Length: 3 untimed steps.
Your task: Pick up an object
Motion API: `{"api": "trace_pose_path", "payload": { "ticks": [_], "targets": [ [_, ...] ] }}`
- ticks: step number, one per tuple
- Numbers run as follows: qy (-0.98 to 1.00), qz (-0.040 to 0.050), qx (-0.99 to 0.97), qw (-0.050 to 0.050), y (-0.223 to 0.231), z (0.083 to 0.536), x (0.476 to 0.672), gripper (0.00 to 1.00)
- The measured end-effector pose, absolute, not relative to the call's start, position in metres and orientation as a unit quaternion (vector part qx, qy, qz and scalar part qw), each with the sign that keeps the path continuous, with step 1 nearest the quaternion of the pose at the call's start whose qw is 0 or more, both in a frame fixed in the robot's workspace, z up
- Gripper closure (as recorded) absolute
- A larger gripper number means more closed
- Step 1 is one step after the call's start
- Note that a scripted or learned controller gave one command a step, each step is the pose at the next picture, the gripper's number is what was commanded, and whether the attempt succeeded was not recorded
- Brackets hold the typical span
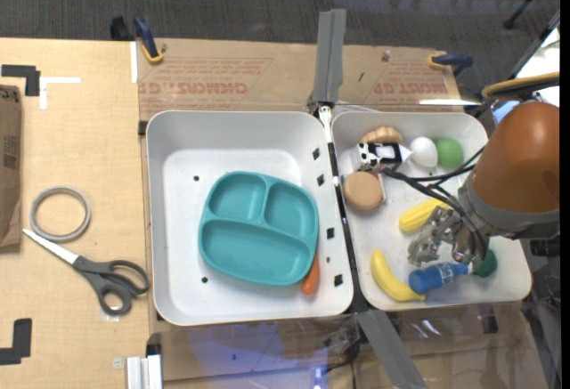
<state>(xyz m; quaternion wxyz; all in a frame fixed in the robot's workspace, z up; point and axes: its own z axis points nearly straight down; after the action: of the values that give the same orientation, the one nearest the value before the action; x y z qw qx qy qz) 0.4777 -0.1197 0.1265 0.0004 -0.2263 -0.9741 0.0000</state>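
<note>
Claw (448,240) low in right bin (508,287), open or shut: cannot tell. Blue bottle (438,279) just below it, near front wall; bananas (393,277) (419,215) either side. Teal plate (259,229) in left bin (169,200).

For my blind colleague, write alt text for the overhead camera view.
A grey robot arm's pincer hovers over toys in the right bin, near a blue bottle and two bananas. The left bin holds a teal divided plate.
</note>
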Motion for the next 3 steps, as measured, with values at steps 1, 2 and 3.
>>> {"api": "trace_pose_path", "payload": {
  "ticks": [1,2,3],
  "targets": [
    [-0.998,0.0003,-0.063,-0.002,-0.181,0.171,0.491,1.00],
    [-0.981,0.0000,0.196,-0.002,-0.221,0.188,0.479,1.00],
    [-0.997,-0.0001,0.072,-0.003,-0.221,0.092,0.558,1.00]
  ]
}}
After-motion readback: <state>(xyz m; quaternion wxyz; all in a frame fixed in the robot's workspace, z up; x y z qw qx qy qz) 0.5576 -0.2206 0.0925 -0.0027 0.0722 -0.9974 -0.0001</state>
